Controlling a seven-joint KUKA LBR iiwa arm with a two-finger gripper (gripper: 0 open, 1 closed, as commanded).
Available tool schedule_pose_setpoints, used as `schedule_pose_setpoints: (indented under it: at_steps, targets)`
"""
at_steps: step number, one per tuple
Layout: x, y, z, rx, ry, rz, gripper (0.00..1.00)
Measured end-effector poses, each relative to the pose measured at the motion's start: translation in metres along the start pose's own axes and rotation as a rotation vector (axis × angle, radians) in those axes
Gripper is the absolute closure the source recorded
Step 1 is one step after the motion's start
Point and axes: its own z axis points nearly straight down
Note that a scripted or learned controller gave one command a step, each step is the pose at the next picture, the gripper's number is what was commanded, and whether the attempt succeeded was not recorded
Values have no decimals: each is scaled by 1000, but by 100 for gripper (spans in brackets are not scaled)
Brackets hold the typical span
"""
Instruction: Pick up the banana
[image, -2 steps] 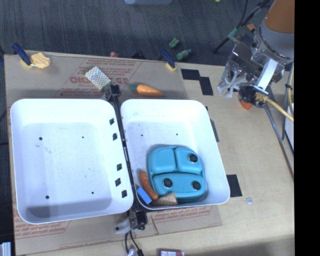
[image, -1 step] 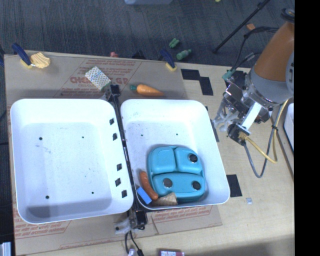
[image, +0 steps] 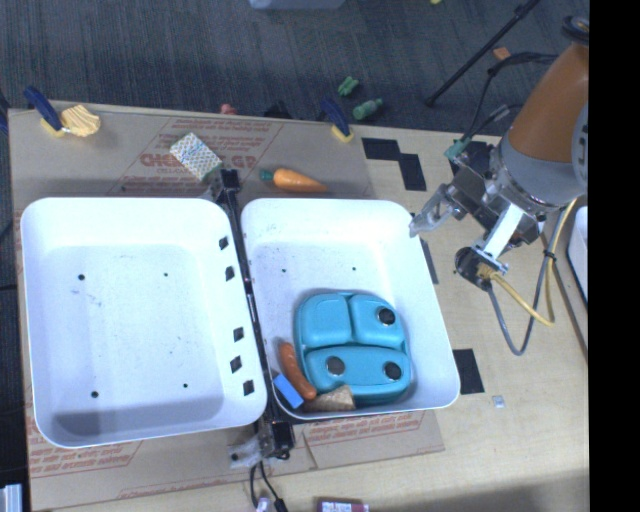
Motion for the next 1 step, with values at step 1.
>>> schedule_pose_setpoints:
  at_steps: [1]
  targets:
    - [53, 74, 51, 0, 0, -50, 0]
